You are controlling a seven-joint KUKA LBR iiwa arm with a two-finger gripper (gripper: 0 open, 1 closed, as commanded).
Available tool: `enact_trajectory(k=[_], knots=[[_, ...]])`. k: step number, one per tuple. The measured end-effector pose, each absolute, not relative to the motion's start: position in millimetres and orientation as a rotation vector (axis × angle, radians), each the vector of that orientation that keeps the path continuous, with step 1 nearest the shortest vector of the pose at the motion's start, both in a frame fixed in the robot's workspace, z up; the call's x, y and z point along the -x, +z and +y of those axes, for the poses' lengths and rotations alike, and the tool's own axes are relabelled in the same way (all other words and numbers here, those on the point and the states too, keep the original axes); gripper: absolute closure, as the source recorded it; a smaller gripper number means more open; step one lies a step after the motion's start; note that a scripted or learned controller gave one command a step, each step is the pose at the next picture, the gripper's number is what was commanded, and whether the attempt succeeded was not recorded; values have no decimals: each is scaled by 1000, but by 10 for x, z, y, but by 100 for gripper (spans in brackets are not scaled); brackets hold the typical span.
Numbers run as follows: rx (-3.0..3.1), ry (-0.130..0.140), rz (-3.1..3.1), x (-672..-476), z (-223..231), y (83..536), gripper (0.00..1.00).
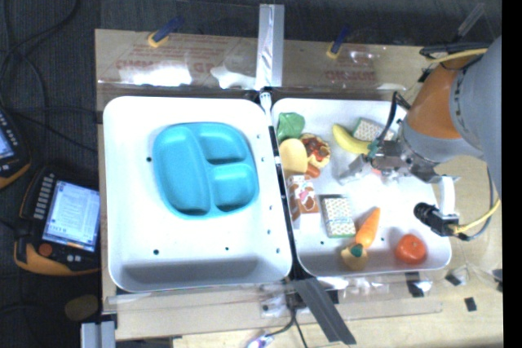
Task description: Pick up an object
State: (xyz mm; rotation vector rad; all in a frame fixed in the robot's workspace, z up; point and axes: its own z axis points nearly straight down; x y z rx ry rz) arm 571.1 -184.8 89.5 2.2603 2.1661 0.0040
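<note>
On the left of the frame, the left bin (122, 200) holds a blue sectioned tray (205, 167) lying flat near its middle. Right of it, the right bin (383, 232) holds the loose things: a green piece (290, 125) in its upper left corner, a yellow fruit (293, 156) just below, a red-and-yellow item (316, 150) beside that, a banana (351, 141), a small packet (303, 196), a patterned box (338, 216), a carrot (366, 227) and a red tomato (411, 248) near the lower right corner. The banana's long axis runs from upper left down to lower right — its lower end toward the gripper (359, 167), which hangs over the bin's upper middle, just right of the banana; whether the claw is open or closed cannot be told.
</note>
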Motion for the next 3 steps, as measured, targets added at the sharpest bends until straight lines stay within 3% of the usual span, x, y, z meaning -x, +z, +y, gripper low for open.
enact_trajectory(k=[1,2,3], knots=[[-2537,41,1850,-5662,-2035,940,0],[-2546,-7,1840,-5978,-1880,941,0],[-2545,-18,1842,-5967,-1885,1019,100]])
